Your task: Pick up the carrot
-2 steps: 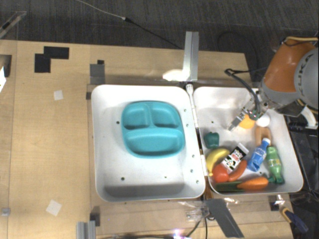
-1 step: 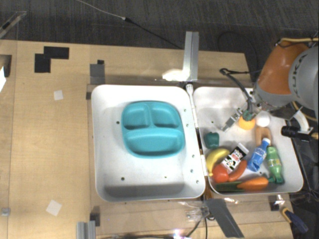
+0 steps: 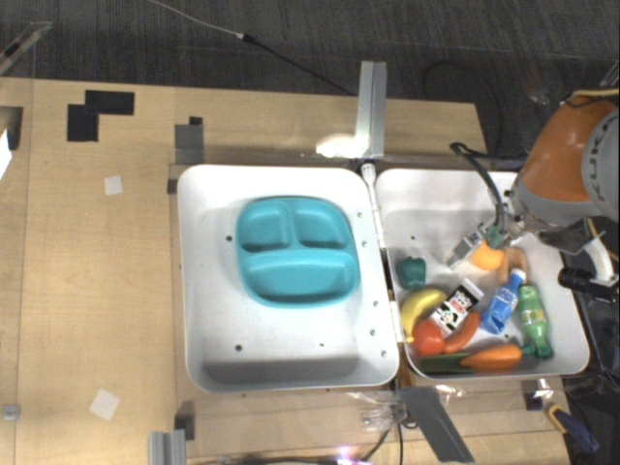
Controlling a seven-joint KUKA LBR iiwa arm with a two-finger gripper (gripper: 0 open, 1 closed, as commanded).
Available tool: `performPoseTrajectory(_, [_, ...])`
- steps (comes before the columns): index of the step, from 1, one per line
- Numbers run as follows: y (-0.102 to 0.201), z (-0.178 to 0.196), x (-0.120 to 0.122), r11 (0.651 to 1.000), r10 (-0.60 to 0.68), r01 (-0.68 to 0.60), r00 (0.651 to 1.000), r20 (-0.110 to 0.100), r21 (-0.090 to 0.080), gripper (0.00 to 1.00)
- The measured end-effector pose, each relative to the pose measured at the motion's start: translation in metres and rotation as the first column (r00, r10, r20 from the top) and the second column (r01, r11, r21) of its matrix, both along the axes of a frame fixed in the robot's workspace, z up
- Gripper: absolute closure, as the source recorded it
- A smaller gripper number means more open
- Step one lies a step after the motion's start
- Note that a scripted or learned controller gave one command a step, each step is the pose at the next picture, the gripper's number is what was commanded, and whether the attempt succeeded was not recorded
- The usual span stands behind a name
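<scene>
Because the toys are all heaped in the low near corner of the right bin point(image 3: 431, 197), the carrot point(image 3: 494, 357) is stuck at the bottom of the pile. It lies flat along the near wall, long and orange. A blue bottle point(image 3: 501, 305) and a green bottle point(image 3: 532, 321) sit just above it, very close, maybe touching.

While I watch from my screen, the arm point(image 3: 572, 158) leans in from the right, so its gripper point(image 3: 481, 243) hangs over the top of the heap. It is right by a small orange lump point(image 3: 487, 258) — not the carrot. I cannot tell if the gripper is open or closed; it is too small and blurry. I also cannot tell if it has that lump.

So the carrot is well apart from the gripper — the bottles lie between them. I think the gripper must go closer to the near wall.

The left bin point(image 3: 208, 260) has just a blue tray point(image 3: 295, 250) in the middle, out of the way.
</scene>
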State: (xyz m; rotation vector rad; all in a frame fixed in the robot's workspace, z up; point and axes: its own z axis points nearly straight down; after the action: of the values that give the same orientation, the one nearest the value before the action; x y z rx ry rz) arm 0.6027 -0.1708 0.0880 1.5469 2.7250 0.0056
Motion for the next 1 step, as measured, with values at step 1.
performPoseTrajectory(1, [0.0013,0.0141,0.0038,1.0,0.007,-0.007,1.0,0.011,-0.003,1.0])
